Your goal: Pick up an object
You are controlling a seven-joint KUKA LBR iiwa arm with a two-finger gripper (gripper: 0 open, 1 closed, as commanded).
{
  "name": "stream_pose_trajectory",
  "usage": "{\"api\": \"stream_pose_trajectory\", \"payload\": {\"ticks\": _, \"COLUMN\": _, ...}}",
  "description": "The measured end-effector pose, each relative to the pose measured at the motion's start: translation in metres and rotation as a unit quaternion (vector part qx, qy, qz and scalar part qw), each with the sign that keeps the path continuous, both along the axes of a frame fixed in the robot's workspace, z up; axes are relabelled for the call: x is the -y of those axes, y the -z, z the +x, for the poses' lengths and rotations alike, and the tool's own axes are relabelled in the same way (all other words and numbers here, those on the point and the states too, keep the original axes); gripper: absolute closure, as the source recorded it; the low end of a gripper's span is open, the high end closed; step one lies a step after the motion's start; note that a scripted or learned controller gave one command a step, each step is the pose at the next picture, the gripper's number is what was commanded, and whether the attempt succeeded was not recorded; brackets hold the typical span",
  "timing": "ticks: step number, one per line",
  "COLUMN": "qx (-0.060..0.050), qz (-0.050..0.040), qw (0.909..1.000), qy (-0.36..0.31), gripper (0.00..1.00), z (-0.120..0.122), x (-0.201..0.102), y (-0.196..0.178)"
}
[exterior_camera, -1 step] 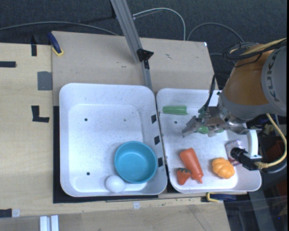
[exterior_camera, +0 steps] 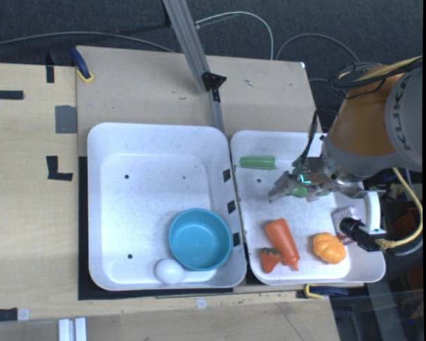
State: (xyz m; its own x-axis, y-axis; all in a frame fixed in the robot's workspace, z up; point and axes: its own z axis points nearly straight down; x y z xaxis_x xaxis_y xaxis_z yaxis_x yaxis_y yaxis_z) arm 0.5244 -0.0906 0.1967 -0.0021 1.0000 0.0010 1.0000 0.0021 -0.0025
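White ball sits nearest the lens, at the front edge of the left bin, touching or just beside the blue bowl. Rest of that bin is bare floor.

Right bin: green cylinder lies flat near the back-left corner. Red-orange carrot-shaped piece lies toward the front, a smaller red piece against its left side. Orange lumpy item sits near the front-right, apart from the carrot.

End effector hangs over the middle of the right bin, between green cylinder and carrot, fingers spread and nothing between them. Height above the bin floor can't be judged from this slant.

Judgement: step in hand is choosing and approaching a target. Carrot is the nearest isolated candidate on its right side; the red piece crowding its left could foul a finger. Advice: turn the wrist so the fingers straddle the carrot across its narrow width, centre over its mid-body, descend vertically until close to the floor, then close. Green cylinder is the alternative, but it lies near the bin wall; finger clearance there looks tight.
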Motion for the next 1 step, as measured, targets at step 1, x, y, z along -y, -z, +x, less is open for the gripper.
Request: {"api": "stream_pose_trajectory", "payload": {"ticks": 1, "qx": -0.003, "qz": 0.0000, "qw": 1.0000, "qy": 0.001, "gripper": 0.00, "z": -0.0107, "x": 0.0000, "y": 0.0599}}
